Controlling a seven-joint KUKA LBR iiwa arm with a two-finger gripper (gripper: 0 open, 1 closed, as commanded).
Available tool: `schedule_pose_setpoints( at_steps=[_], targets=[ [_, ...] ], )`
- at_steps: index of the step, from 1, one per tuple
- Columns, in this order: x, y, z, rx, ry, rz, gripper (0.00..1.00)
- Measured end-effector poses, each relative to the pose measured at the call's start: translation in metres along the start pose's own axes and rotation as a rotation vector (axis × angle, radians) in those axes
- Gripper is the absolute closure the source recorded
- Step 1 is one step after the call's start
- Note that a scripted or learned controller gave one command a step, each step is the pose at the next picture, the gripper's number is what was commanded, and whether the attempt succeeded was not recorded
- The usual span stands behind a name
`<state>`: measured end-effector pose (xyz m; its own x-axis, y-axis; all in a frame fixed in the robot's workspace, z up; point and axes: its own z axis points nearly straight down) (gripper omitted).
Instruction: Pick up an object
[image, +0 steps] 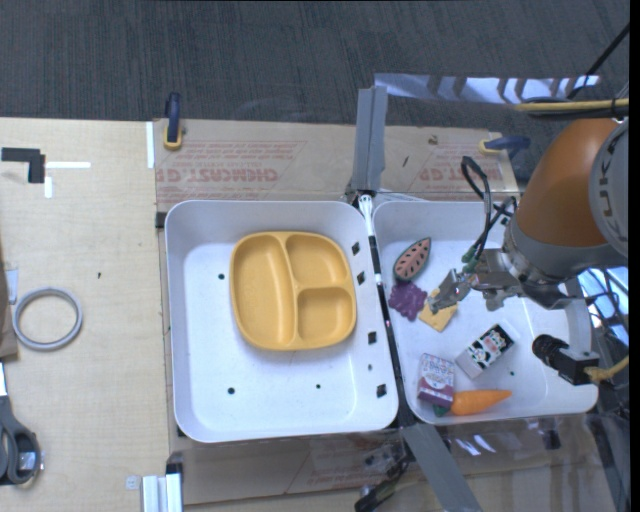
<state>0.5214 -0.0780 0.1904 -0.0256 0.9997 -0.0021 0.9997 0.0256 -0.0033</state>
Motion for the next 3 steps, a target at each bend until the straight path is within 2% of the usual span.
schedule_pose_setpoints(
  at_steps=[1, 2, 3],
  targets=[
    [-0.018, 0.035, 0.042, 0.001, 0.0, 0.193, 0.0],
    [-0.034, 0.036, 0.099, 0.001, 0.002, 0.528, 0.0],
    [-0.015, 0.093, -0.001, -0.001, 0.0, 0.4, 0.0]
  ],
)
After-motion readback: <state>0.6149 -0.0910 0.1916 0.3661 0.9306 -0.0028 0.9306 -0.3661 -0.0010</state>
